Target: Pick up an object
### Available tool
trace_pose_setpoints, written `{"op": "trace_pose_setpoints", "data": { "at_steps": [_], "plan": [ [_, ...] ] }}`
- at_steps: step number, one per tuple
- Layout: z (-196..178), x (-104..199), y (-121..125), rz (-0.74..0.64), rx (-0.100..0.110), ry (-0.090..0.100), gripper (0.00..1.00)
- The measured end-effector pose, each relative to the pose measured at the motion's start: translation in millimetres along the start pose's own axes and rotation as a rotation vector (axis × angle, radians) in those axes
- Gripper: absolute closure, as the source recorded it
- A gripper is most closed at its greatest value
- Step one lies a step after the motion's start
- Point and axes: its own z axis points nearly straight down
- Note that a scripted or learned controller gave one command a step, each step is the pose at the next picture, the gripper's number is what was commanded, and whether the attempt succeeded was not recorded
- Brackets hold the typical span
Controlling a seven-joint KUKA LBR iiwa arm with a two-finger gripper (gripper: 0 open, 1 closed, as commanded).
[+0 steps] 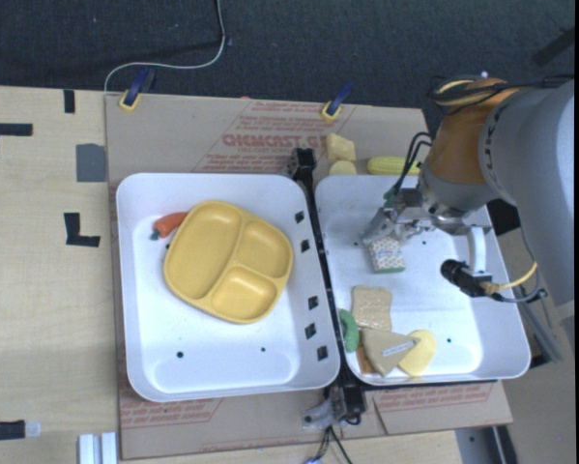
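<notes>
My gripper [390,232] hangs over the back half of the right bin [463,303], open, with its fingers spread. A small white block with coloured speckles [387,255] lies on the bin floor just in front of the fingertips, close to them but not clearly between them. Nearer the front of the same bin lie a tan cracker-like square [371,306], a pale wedge [387,346], a yellow piece [420,352] and a green pod [350,329].
The left bin [144,327] holds a yellow divided plate [228,260] with an orange carrot [170,223] behind it. Two yellow pieces [340,149] and a corn cob [390,165] sit on the cardboard behind the right bin. A black divider [313,259] separates the bins.
</notes>
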Motion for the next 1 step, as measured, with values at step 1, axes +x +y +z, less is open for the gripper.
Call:
{"op": "trace_pose_setpoints", "data": {
  "at_steps": [1],
  "plan": [
    [-94.5, 75.8, 8.9, -0.006, -0.004, 0.003, 1.0]
  ]
}}
